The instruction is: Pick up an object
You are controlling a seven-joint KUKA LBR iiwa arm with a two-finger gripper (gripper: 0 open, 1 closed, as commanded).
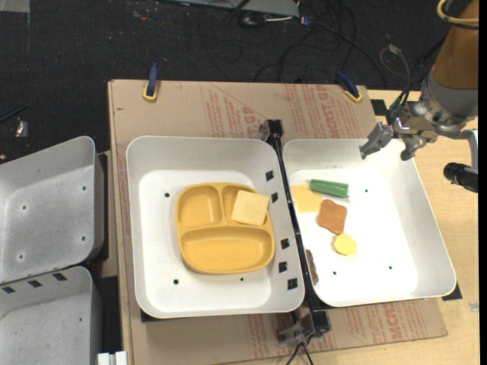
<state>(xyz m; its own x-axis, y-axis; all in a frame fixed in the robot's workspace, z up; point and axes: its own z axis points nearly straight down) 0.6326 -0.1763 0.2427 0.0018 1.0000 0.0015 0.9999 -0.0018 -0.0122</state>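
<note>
In the right white bin lie a green oblong block, a brown rounded piece and a yellow disc, while the gripper hovers above with jaws spread, holding nothing.

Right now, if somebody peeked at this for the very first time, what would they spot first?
Probably the big yellow divided tray in the left bin, with a pale yellow block on its upper right compartment. Next, the little cluster in the right bin: a green stick, a brown piece and a small yellow round piece. The tool hovers open over that bin's top edge.
</note>
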